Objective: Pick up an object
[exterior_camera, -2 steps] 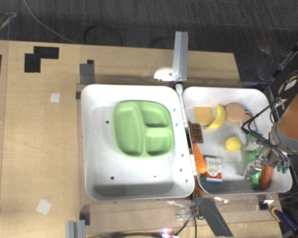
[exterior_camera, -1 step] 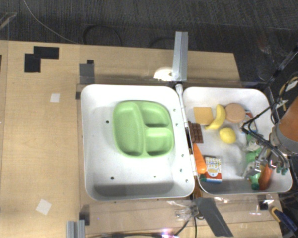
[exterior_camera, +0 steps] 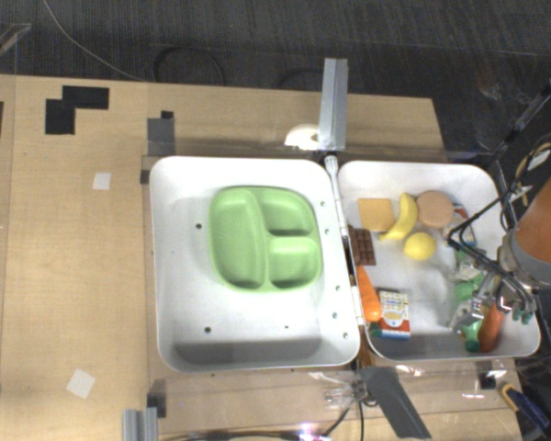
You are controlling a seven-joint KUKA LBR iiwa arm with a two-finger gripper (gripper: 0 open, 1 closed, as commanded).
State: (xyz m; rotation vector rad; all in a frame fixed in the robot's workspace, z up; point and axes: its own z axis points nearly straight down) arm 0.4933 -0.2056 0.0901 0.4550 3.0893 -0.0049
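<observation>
The right bin (exterior_camera: 441, 343) holds several toy foods: a tan slice (exterior_camera: 375, 213), a banana (exterior_camera: 404, 217), a brown bun (exterior_camera: 434, 209), a lemon (exterior_camera: 420, 245), a chocolate bar (exterior_camera: 364, 245), a carrot (exterior_camera: 369, 299) and a small juice carton (exterior_camera: 394, 312). My gripper (exterior_camera: 485, 310) reaches down into this bin's near right corner. It sits right over a red-orange item (exterior_camera: 490, 329) and beside a green piece (exterior_camera: 465, 288). Its body hides part of both. I see nothing lifted off the bin floor.
The left bin (exterior_camera: 179, 274) holds a green divided plate (exterior_camera: 263, 237). A metal post (exterior_camera: 333, 104) stands behind the wall between the two bins. Black cables (exterior_camera: 482, 214) run from the arm across the right bin's far right corner.
</observation>
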